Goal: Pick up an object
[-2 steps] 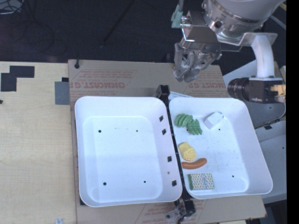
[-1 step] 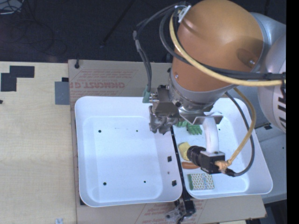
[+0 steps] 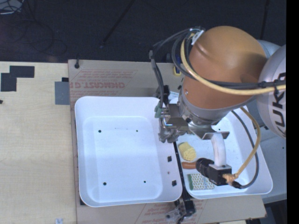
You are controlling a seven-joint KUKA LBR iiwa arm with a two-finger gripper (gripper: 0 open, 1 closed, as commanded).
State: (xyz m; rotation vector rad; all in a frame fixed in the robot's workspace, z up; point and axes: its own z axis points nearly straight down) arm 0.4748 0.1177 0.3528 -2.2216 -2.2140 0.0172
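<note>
- Orange-banded grey arm (image 3: 224,73): it hangs over the right bin (image 3: 261,183), covering most of it.
- White left bin (image 3: 117,153): it lies just beside the right bin, across the dividing rims.
- Right bin: it holds the candidate objects, all near its left wall.
- Jaws (image 3: 167,132): they sit at the right bin's upper left rim; whether they are open or holding anything cannot be told.
- Yellow ridged piece (image 3: 187,150): just inside the right bin, below the jaws. It looks the easiest pick: centre over it and descend straight.
- Green-speckled flat item (image 3: 201,182): near the bin's lower edge; flat, likely harder to grip.
- Thin orange piece (image 3: 188,164): between the two.
</note>
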